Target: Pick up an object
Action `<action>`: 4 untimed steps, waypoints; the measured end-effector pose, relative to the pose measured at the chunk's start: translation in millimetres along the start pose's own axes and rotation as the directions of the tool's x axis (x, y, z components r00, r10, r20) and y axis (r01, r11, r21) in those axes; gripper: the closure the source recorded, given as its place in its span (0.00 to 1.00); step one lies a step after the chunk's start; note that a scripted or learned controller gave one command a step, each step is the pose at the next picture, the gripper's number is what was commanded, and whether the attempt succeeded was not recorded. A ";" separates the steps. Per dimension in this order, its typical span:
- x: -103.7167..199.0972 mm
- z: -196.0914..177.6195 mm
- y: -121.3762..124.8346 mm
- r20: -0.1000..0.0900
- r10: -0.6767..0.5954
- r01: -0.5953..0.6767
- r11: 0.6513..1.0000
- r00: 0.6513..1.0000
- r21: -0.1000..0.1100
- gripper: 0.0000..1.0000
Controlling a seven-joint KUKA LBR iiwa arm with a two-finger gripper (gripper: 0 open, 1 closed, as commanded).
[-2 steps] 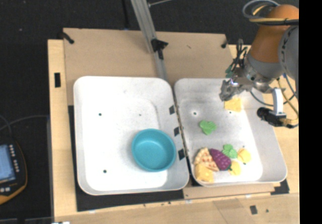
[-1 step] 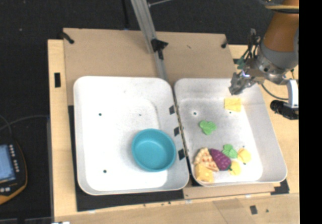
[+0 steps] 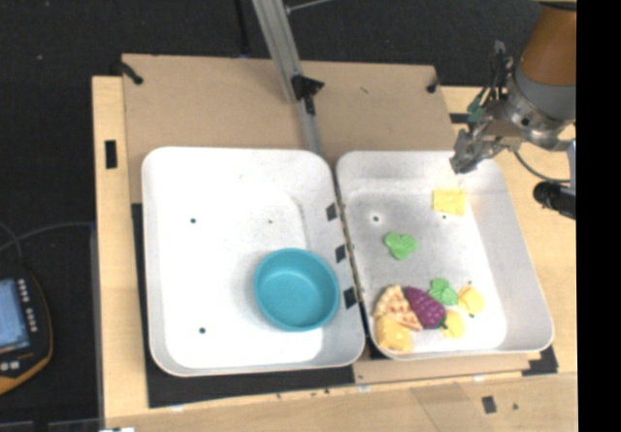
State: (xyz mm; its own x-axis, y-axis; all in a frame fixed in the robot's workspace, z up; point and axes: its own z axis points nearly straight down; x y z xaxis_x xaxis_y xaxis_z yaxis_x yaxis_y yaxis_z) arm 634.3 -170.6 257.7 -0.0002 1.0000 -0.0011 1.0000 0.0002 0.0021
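The right bin (image 3: pixel 505 226) holds a flat yellow square piece (image 3: pixel 448 202) near its far right side. A small green toy (image 3: pixel 399 246) lies in the bin's middle. At the near edge sits a cluster: a yellow-and-red piece (image 3: pixel 392 315), purple grapes (image 3: pixel 423 305), a small green piece (image 3: pixel 442 288) and small yellow pieces (image 3: pixel 469 301). A teal bowl (image 3: pixel 296 288) stands in the left bin (image 3: pixel 194 197). My gripper (image 3: pixel 467 159) hangs over the right bin's far right corner, just above and beyond the yellow square, with nothing seen in it.
A grey metal pole (image 3: pixel 277 27) slants up from between the bins at the back. The brown bench board (image 3: pixel 243 100) surrounds both bins. A black-and-orange handheld device (image 3: pixel 17 323) lies at the far left.
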 end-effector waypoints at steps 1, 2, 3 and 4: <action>57.3 -2.8 5.5 -0.001 -0.002 0.002 1.000 1.000 0.001 1.00; 111.1 -9.5 4.4 -0.003 -0.007 0.007 1.000 1.000 0.002 1.00; 156.9 -9.1 10.1 -0.002 -0.006 0.006 1.000 1.000 0.000 1.00; 209.9 3.8 -0.8 -0.002 -0.006 0.006 1.000 1.000 0.002 1.00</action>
State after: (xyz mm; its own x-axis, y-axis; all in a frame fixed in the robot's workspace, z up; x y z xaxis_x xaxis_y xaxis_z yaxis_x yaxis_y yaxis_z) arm 633.4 39.3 253.7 -0.0066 1.0000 0.0009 1.0000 0.0066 -0.0003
